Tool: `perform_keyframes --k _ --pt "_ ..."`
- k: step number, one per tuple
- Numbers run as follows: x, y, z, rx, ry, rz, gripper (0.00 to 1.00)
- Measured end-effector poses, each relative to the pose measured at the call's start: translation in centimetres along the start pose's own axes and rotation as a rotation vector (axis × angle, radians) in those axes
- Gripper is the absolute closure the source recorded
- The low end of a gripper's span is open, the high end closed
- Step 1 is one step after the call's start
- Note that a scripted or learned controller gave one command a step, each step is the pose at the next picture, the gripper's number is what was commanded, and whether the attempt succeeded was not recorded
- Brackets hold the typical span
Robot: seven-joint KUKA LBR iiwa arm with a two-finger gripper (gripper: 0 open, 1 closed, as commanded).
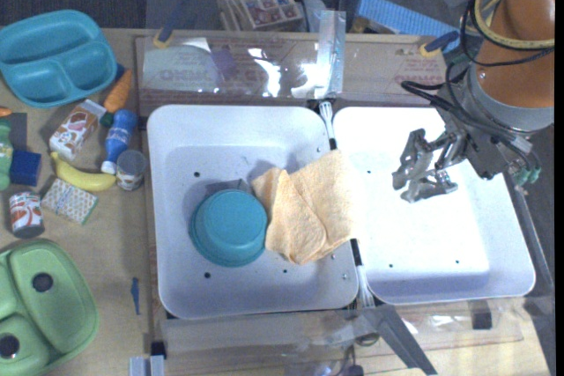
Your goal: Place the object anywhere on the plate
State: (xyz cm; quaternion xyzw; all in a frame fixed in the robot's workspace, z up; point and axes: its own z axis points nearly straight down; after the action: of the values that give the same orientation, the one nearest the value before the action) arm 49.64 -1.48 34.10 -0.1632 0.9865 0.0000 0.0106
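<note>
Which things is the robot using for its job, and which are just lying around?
For the job:
- gripper, over the right bin
- yellow cloth in the left bin
- round blue dish beside the cloth, likely the plate

Just lying about:
- banana
- blue divided tray
- green tray

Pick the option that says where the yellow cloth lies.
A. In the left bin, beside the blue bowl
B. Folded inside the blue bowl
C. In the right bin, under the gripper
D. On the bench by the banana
A: the yellow cloth lies in the left bin, right beside the blue bowl, with its edge draped toward the divider between the bins.
</note>
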Motion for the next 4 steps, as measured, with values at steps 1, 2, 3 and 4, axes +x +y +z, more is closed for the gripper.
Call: perform_keyframes --k 1,2,3,4 --pt "0.7 -6.7 -2.5 0.002 0.010 0.233 1.00" --pt "0.7 -6.7 -2.5 0.002 0.010 0.233 0.00" --pt "0.5 -6.8 -3.8 0.005 -0.001 0.236 1.00" --pt "-1.1 -12.9 -5.2 0.004 0.011 0.340 1.00"
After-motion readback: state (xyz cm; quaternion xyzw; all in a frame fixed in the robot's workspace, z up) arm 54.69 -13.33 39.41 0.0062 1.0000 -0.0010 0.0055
